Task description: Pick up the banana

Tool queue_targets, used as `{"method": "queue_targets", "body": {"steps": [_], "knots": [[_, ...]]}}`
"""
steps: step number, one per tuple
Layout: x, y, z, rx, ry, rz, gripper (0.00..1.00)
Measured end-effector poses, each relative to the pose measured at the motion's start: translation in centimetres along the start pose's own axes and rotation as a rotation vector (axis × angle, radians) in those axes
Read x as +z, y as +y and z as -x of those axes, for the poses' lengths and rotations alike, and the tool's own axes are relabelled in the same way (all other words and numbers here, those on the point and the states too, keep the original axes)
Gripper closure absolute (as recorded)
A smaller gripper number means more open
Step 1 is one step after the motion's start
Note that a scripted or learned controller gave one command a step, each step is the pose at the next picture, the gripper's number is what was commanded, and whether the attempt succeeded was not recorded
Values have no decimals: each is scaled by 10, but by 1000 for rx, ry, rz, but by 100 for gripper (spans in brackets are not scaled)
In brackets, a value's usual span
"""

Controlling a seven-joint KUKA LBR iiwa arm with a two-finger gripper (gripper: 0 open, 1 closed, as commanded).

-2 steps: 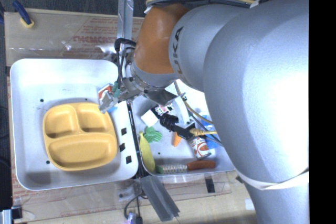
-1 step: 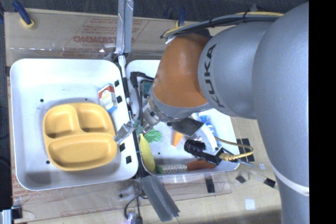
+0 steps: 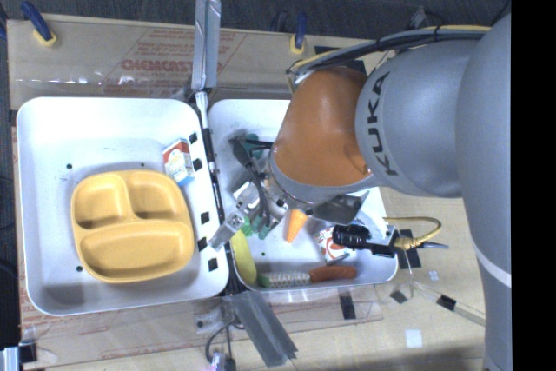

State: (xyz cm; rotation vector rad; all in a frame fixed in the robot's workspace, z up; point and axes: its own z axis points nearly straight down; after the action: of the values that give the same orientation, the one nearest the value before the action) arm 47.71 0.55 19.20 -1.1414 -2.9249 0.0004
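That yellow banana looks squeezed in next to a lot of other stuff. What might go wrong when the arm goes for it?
1. The banana lies against the right bin's left wall, leaving little room beside it.
2. A carrot, a green piece and a brown stick lie close by, so the gripper may nudge or grab one instead.

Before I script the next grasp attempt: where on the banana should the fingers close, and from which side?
Grip the banana at mid-length, coming straight down, fingers closing across its narrow width. It lies flat, running lengthwise along the right bin's left wall, so room on that side looks tight. The gripper hangs just above its upper end.
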Motion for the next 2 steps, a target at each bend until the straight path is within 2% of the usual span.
{"method": "queue_targets", "body": {"steps": [1, 2], "knots": [[0, 11, -11, -36, 0, 0, 0], [0, -9, 9, -22, 0, 0, 0]]}}
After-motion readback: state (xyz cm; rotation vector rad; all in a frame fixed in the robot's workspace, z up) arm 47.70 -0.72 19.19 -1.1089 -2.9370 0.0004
